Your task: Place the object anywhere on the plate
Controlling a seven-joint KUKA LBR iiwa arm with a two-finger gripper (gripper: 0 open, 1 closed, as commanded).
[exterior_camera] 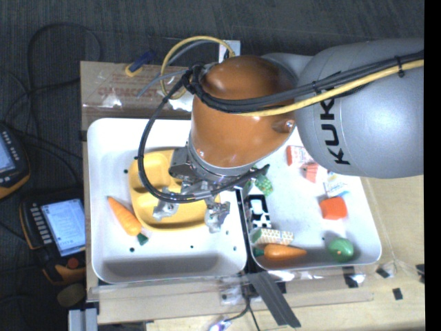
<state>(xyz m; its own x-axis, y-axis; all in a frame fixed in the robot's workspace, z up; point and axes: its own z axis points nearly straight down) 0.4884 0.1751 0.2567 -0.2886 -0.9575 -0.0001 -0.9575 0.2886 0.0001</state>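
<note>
Yellow plate [148, 178]: sits in the left bin [103, 150], half covered by the wrist; you see its left rim and near edge.
Gripper [189, 211]: low over the plate's near-right edge, metal fingers at roughly plate height. You can't tell wide or narrow from this slant, and nothing reads clearly as clamped in it.
Task object: not certain which one. Best candidate is the toy carrot [125, 216] in the left bin, just beside the plate's lower-left rim, touching or nearly so, green stem end toward the camera. It lies on the bin floor, not on the plate.
Right bin [372, 247]: second toy carrot [282, 252] at the near wall, green round piece [340, 248], orange block [333, 208], small red-and-white pieces [300, 156] farther back, a checkered tag [258, 212] by the divider.
Step, my read: object not yet on the plate, so the pick or the carry is pending.
Doing it well: come down across the carrot's narrow width, not its length; keep the fingers off the plate rim so you don't nudge the plate; release only when well inside the rim, since a tapered carrot may roll.
Writing: "KU" in black on the grey arm link [365, 109], the rest cut off. Print on the brown bag [124, 85] behind the bins is too blurred to read.
</note>
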